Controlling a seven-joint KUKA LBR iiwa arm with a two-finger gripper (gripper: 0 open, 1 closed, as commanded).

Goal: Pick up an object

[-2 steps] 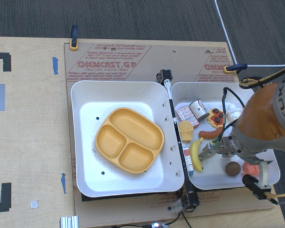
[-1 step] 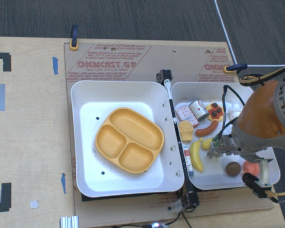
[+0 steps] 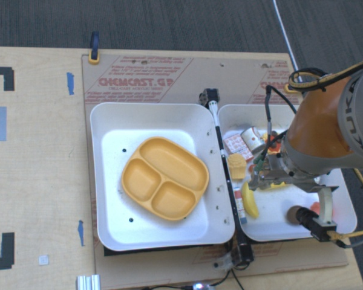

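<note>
My gripper (image 3: 261, 175) hangs low over the left half of the right bin (image 3: 348, 217), under the grey and orange arm. Just left of it lies a tan-yellow block (image 3: 236, 165). A small yellow banana (image 3: 250, 202) lies below the gripper, near the bin's left wall. Farther back are a red-and-white packet (image 3: 235, 143) and a white can (image 3: 251, 138) on its side. Nothing shows between the fingers, and the wrist hides what lies directly beneath it.
The left bin (image 3: 106, 125) holds a yellow three-compartment plate (image 3: 164, 177). A black divider rail (image 3: 225, 162) runs between the two bins. A small orange-red piece (image 3: 315, 206) peeks out by the arm in the right bin.
</note>
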